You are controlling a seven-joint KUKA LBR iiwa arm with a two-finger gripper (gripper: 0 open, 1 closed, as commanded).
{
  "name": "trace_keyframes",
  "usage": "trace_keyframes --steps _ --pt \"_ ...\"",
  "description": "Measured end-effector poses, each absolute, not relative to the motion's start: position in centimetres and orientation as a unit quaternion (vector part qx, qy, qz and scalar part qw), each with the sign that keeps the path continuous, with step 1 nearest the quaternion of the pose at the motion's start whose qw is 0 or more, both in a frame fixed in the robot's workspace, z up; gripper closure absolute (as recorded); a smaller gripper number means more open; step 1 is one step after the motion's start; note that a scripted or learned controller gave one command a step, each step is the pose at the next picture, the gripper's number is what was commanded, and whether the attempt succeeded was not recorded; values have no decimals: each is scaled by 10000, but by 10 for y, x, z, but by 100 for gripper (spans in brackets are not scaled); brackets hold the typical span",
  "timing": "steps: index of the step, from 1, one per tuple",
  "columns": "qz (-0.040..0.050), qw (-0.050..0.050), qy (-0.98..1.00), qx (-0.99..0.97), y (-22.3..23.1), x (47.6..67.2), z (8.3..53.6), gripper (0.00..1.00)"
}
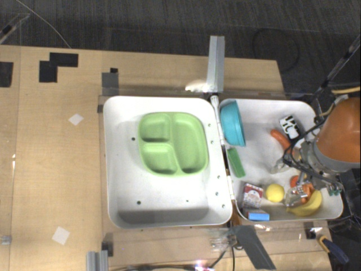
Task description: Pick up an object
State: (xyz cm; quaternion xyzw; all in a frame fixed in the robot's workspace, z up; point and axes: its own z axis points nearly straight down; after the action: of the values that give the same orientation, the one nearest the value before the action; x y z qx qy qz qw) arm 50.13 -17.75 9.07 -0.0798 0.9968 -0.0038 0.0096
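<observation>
**Weighing up the yellow banana as your pick**

Judging by where the gripper (300,193) hangs, your likeliest target is the curved yellow toy banana (306,205), lying in the near right corner of the right-hand shallow white bin (265,107). It looks like moulded plastic, so expect it to be light, stiff and fairly slick; it will probably not crush, but it could skid out of a pinch placed on its curved ends. You would do best to close across its thick middle, at right angles to its length.

The gripper sits just over the banana's left end, with something small and orange-red right beside it. You cannot tell from this view how its jaws stand, nor whether anything is held.

Just left of the banana lies a small round yellow ball (274,193), which would roll at a nudge. Beyond it are a red and white crinkled packet (252,196) and a flat blue block (258,215). Further back you have an orange carrot-shaped toy (280,137), a black and white object (289,126), a green stick (235,164) and a tilted blue bowl (232,123).

The left-hand white bin (121,168) carries a green divided plastic tray (172,143), well apart from the arm.
</observation>
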Motion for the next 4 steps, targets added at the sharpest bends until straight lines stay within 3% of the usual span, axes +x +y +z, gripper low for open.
trace_keyframes --steps 1,2,3,4 --pt "-47 94 9944 -1055 -160 502 91 0" --pt "-14 82 9984 567 -101 547 91 0" --pt "-17 151 9985 527 -99 552 105 100" --pt "-7 73 9893 1456 -158 591 203 100"
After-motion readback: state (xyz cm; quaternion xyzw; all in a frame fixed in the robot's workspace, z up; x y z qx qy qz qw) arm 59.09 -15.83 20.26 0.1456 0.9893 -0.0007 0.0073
